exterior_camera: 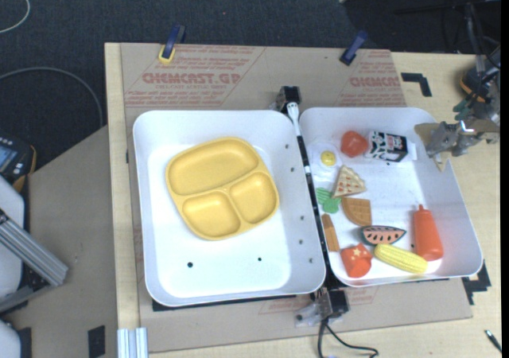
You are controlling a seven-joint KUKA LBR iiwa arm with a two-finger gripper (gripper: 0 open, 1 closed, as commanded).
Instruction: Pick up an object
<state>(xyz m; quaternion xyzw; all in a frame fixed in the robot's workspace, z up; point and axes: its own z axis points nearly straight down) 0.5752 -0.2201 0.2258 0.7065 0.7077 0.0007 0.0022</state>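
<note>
Left bin (151, 189) holds a yellow divided plate (221, 187). Right bin (460, 213) is crowded with toy food: tomato (354, 142), black-and-white carton (387, 145), corn cob (400, 258), watermelon slice (383, 234), orange ketchup bottle (427, 232), toast (357, 210). The gripper (445, 140) hangs at that bin's upper right rim, beside the carton; can't tell how its fingers stand.

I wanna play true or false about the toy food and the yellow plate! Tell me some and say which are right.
1. The yellow plate lies in the left bin. True.
2. The corn sits on the yellow plate. False: it lies in the right bin, near the front edge.
3. The watermelon slice lies just behind the corn. True.
4. The pincer holds the orange bottle. False: the bottle lies in the right bin, apart from the pincer.
</note>
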